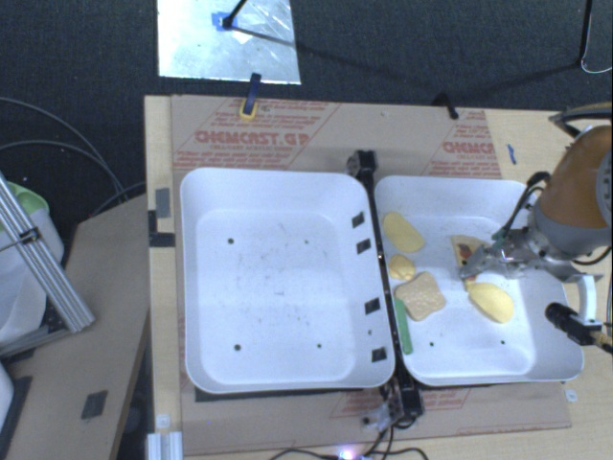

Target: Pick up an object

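The right bin [450,367] holds several small food-like pieces. A yellow oval [403,231] lies near its left wall, with a smaller yellow piece [402,267] below it. A tan toast-shaped piece [421,296] and a thin green stick [403,333] lie lower left. A yellow lemon-shaped piece [491,301] rests right of centre. A flat tan and brown piece [465,248] lies just above my gripper [475,266]. The gripper is low in the bin, between that flat piece and the lemon-shaped piece, reaching in from the right.
The left bin [278,185] stands beside the right one, with a black divider [378,257] between them. The arm's orange band [579,195] hangs over the right bin's right wall. A black part [567,322] juts over the lower right rim. Cardboard [326,132] lies under both bins.
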Controlling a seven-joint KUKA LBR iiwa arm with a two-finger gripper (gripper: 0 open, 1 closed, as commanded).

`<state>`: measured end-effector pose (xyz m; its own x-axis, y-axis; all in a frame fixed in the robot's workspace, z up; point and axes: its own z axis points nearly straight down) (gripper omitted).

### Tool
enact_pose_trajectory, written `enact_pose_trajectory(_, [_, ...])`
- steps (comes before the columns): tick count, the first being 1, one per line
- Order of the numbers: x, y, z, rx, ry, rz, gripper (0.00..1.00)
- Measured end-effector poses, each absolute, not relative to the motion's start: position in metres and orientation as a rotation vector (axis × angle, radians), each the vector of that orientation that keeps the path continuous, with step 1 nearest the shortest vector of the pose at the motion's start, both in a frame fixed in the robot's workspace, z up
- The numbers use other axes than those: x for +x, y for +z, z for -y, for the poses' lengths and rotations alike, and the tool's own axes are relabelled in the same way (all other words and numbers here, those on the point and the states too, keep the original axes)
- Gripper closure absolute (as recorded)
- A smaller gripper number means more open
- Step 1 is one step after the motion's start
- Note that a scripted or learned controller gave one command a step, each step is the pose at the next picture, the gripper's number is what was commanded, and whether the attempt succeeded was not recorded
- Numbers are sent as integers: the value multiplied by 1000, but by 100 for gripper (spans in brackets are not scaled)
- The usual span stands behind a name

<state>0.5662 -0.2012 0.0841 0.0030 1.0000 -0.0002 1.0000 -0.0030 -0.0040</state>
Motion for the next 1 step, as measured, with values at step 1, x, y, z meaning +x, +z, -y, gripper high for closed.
enact_pose_trajectory(1, [571,96,199,-2223,-4,2227,100])
